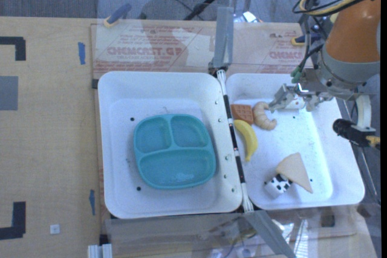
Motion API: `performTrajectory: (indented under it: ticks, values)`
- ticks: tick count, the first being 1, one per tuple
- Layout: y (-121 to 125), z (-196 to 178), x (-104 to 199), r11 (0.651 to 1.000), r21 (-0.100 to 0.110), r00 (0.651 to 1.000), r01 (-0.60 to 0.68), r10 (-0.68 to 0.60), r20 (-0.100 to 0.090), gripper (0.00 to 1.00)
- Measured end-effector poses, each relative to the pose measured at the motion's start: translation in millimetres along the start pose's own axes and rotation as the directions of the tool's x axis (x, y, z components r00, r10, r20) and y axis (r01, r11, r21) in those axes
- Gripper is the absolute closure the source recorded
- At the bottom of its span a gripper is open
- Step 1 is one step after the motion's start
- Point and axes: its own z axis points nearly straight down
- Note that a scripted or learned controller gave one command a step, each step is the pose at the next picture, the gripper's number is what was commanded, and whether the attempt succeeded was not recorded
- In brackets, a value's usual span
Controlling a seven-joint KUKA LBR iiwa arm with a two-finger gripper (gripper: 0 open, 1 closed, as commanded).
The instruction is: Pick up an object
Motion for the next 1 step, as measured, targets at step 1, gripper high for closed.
performTrajectory:
  ticks: [1]
  values:
    - [25.3, 134.7, -9.3, 0.999, -0.004, 0.999, 0.036, -0.036, 0.001, 0.0]
